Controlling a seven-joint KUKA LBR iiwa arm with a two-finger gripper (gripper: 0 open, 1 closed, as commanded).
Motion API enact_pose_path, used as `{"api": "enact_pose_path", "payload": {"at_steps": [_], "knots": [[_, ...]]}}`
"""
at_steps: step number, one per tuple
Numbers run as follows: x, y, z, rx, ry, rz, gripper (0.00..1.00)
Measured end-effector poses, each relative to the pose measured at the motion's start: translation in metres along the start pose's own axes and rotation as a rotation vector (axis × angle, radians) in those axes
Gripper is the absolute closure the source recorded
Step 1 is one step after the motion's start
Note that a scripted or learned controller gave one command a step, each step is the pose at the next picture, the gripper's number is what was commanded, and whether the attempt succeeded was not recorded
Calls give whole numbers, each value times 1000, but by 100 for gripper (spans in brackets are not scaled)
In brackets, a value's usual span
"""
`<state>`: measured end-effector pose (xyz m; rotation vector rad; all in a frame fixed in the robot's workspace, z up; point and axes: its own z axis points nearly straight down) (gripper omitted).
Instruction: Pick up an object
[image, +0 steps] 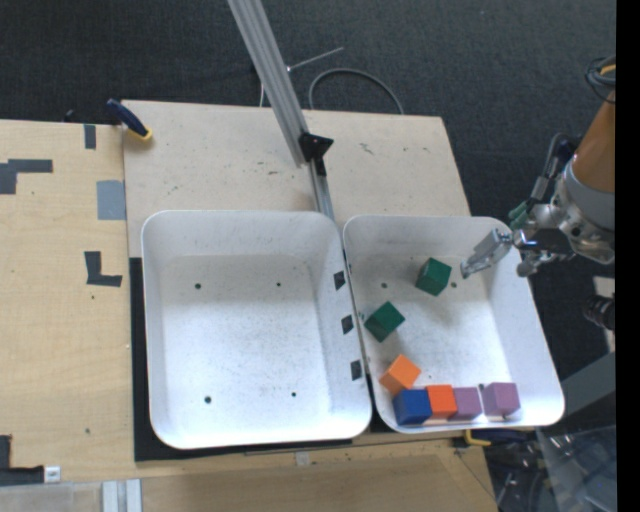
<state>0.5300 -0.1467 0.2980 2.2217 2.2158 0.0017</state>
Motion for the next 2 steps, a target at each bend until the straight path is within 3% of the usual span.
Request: {"api": "enact_pose_path", "payload": {"at_steps": [1,2], "knots": [[-49,-27,-42,0,-2,1,0],[-56,-47,-161,-5,-2,-3,0]]}}
